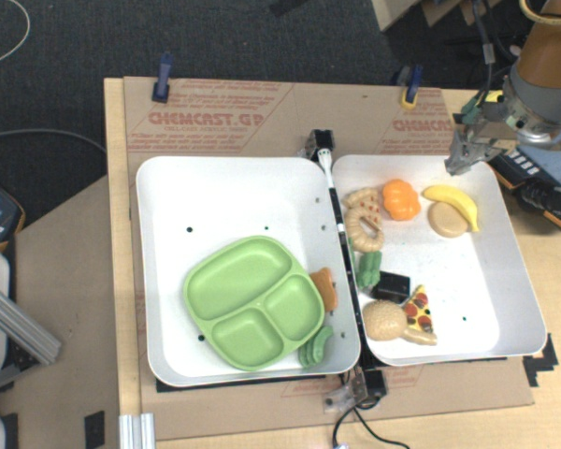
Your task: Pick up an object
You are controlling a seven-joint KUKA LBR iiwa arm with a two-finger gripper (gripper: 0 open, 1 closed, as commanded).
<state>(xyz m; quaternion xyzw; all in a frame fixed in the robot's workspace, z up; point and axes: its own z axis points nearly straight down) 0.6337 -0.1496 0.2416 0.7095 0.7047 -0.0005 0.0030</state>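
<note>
Near edge: a black clip (372, 382) sits at the near end of the seam between the two bins, on the brown board (262, 110) covering the table.
Left bin (168, 204): a green divided plate (252, 300) lies in its near half; a small orange-brown piece (325, 288) and a green ridged piece (315, 347) touch the plate's right side.
Right bin (505, 288): a pizza slice (419, 309) and a tan rounded item (385, 320) lie at the near left, just beside a black block (391, 287) and a green item (367, 271).
Far half of right bin: a pretzel-shaped piece (365, 221), an orange ball (400, 198), a banana (453, 201) and a beige disc (446, 220) touching the banana.
Gripper (460, 162): poised over the right bin's far rim, well right of the orange ball, nothing between the fingers; whether they are open or closed cannot be told.
Far edge: two blue clamps (163, 78) pin the board.
</note>
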